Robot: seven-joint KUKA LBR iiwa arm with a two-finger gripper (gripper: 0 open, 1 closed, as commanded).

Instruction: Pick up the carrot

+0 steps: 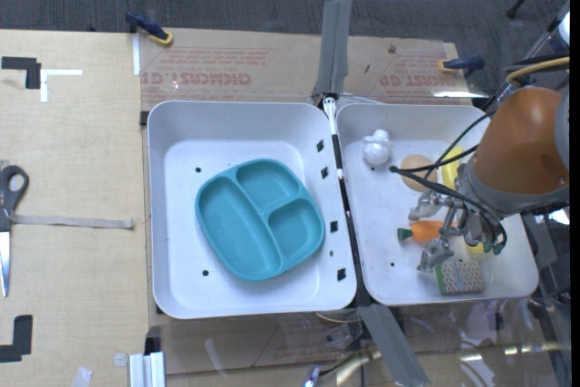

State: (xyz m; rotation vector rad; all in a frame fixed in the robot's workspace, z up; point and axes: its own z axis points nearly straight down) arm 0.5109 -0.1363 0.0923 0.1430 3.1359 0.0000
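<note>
The carrot (419, 232) is small and orange with a green tip pointing left. It lies on the floor of the right bin (381, 276), near the middle. My gripper (427, 236) reaches in from the right under the orange-banded wrist (521, 145). It stands open, with one finger (420, 212) just beyond the carrot and the other finger (432, 259) just in front of it. The carrot's right end is hidden under the gripper body.
In the right bin there are also a white object (376, 148), a tan rounded object (416, 168), a yellow item (450, 166) partly under the arm, and a speckled sponge (462, 276) by the near finger. The left bin (172, 195) holds a teal divided plate (261, 217).
</note>
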